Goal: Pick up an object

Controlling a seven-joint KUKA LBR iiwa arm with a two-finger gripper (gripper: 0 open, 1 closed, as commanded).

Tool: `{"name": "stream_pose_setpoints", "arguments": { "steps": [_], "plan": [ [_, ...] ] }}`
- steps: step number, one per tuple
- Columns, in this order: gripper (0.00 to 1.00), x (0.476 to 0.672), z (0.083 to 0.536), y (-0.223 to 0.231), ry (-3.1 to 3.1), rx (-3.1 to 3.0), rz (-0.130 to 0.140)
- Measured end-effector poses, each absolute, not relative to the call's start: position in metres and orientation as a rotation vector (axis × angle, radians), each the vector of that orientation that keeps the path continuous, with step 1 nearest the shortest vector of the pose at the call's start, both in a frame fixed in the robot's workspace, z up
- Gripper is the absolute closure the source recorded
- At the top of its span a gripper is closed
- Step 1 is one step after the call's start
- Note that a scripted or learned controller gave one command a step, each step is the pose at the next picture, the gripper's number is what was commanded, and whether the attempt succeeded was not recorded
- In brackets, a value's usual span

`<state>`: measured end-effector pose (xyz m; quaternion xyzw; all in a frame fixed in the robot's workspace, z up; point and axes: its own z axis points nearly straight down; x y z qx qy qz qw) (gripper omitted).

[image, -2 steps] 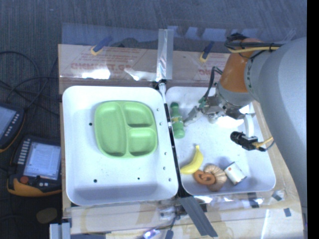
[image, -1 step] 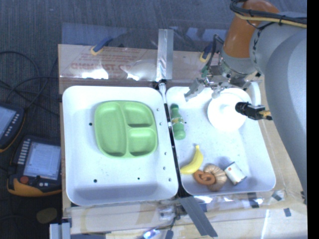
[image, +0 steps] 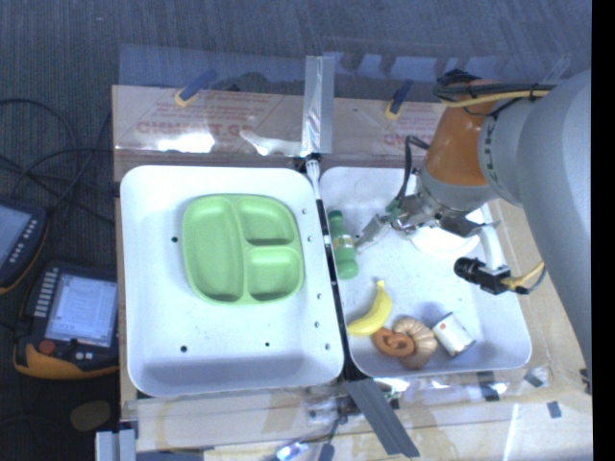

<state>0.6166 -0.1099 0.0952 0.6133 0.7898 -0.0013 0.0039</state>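
Observation:
In the right bin, a green bottle-like object lies along the left wall. A yellow banana rests nearer the front. Beside it sit a brown pretzel-shaped piece and a small white can with a red band. My gripper reaches down and left from the grey arm with its orange band. Its tip is just right of the green object's upper end, and I cannot see anything held in it.
The left bin holds a green divided plate. A divider wall runs between the bins. A black cable fitting hangs off the wrist over the right bin's right side. Tablets and cables lie on the floor at left.

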Motion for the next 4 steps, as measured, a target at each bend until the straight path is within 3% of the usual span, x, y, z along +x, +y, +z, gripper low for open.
{"name": "stream_pose_setpoints", "arguments": {
  "steps": [1, 2, 3, 4],
  "plan": [
    [0.0, 0.616, 0.183, -0.093, 2.521, 1.873, -0.002],
    [0.0, 0.558, 0.092, -0.119, 2.611, 1.744, 0.001],
    [0.0, 0.532, 0.091, -0.104, 2.502, 1.871, 0.013],
    [0.0, 0.49, 0.09, -0.103, 2.269, 2.15, 0.018]
  ]
}}
